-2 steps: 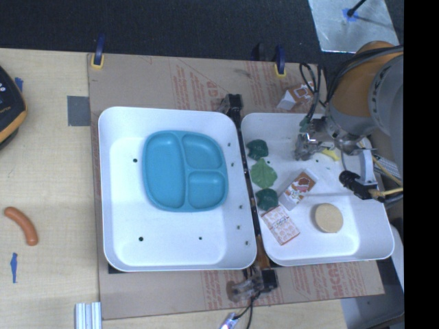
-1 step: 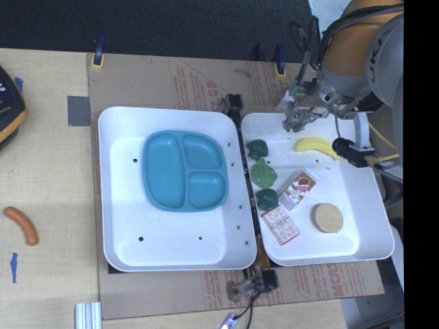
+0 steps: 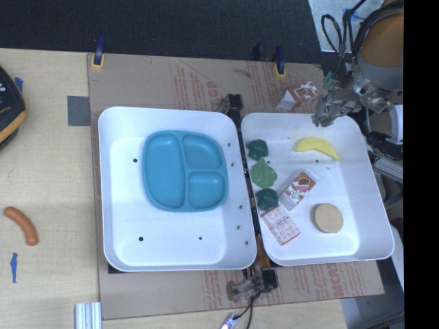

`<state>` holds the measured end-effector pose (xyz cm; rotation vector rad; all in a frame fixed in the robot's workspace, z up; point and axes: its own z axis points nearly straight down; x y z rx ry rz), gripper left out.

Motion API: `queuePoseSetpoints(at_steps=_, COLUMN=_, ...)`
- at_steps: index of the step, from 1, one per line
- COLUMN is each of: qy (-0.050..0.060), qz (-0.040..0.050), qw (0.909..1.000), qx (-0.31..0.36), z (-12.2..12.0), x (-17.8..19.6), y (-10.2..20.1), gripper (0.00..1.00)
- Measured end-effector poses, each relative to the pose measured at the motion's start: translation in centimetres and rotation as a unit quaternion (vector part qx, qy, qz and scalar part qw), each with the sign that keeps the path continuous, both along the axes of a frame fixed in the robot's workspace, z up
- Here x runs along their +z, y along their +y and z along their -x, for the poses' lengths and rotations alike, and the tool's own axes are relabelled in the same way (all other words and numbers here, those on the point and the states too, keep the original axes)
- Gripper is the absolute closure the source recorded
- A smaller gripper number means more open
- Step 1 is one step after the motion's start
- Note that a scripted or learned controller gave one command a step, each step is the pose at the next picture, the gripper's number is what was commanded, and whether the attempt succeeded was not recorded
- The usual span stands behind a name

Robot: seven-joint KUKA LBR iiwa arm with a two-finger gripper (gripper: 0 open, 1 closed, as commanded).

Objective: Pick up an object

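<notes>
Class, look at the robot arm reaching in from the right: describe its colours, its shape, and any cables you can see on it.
The arm has a rounded body with an orange band over grey. Black cables loop beside it, near the wrist. Below sits a darker grey metal gripper, small and blocky, with fine wiring around its base. No markings or labels are legible on it.

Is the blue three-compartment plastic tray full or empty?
Empty: the blue three-compartment plastic tray shows bare blue compartments, lying in the left white bin.
</notes>
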<state>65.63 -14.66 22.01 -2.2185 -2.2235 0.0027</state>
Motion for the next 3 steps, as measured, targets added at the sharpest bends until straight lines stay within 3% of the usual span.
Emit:
queuePoseSetpoints(at_steps=1, qy=0.002, qz=0.0, qw=1.0, qx=0.0, z=0.1, x=-6.8, y=-6.6, gripper=0.0)
queuePoseSetpoints(at_steps=2, qy=-0.001, qz=0.0, qw=1.0, qx=0.001, z=0.0, x=-4.7, y=-5.1, gripper=0.0)
queuePoseSetpoints(at_steps=3, qy=0.0, qz=-0.0002, qw=1.0, qx=0.001, z=0.0, x=-0.8, y=-6.5, gripper=0.0)
